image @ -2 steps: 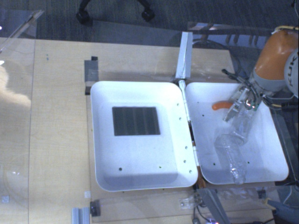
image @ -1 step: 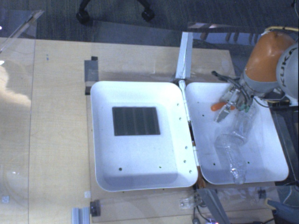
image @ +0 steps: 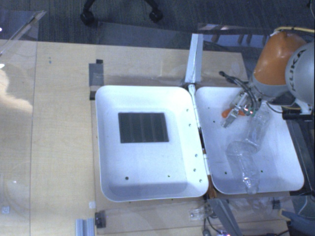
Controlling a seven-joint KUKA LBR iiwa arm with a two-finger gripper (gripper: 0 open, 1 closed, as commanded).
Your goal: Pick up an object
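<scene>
A dark ribbed mat (image: 143, 127) lies flat in the left bin (image: 108, 171).

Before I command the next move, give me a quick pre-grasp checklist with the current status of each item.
1. Target in the bin: ok. A clear plastic bottle lies in the right bin.
2. Hand over the correct bin: ok. The hand is above the right bin's upper part.
3. Hand aligned with the bottle: not ok. It sits up and left of the bottle.
4. Object in the hand: cannot tell. A small orange item shows beside it.
5. Left bin: ok, it carries just a dark rectangular panel.
6. Bottle edges: cannot tell, transparency blurs them.
</scene>
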